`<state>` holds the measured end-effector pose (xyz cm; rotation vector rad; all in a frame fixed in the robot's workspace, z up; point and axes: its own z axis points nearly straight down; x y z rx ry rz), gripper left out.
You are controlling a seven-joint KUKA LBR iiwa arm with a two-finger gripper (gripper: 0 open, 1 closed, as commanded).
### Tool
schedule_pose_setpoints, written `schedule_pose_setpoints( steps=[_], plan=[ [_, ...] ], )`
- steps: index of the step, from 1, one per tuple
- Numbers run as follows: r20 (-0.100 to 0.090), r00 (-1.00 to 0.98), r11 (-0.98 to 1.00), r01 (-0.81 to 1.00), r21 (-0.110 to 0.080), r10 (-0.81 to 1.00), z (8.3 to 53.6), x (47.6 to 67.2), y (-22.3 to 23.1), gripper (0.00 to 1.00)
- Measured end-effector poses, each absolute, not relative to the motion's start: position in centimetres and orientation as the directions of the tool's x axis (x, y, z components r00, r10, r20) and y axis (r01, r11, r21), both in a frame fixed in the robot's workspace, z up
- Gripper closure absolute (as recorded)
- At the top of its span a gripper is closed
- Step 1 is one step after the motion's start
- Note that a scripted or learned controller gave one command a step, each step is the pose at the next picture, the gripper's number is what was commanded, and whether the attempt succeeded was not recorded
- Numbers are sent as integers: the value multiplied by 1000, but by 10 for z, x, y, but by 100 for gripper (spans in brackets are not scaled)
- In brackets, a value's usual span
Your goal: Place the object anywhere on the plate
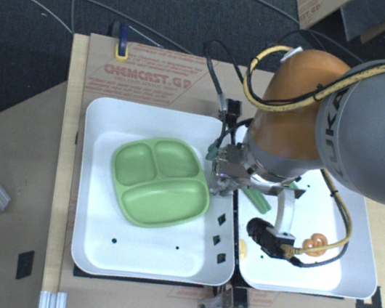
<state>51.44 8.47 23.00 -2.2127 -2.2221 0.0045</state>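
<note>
**My arm over the seam between two white bins**

My grey arm [346,118] with its orange band reaches in from the right, and it hides my claw, so I cannot tell its state. A green divided plate [162,181] lies in the left bin [88,242]. In the right bin [347,280], a green object [255,197] lies under my wrist, near a small orange ring-shaped item [317,244].
</note>
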Motion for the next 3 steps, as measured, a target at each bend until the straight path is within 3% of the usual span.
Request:
schedule_pose_setpoints(
  steps=[1,2,3],
  plan=[
    [1,0,0,1000,-6,1000,216,490,89,100],
    [1,-1,1,1000,1,1000,235,496,96,100],
    [1,0,0,1000,0,1000,234,496,96,0]
  ],
)
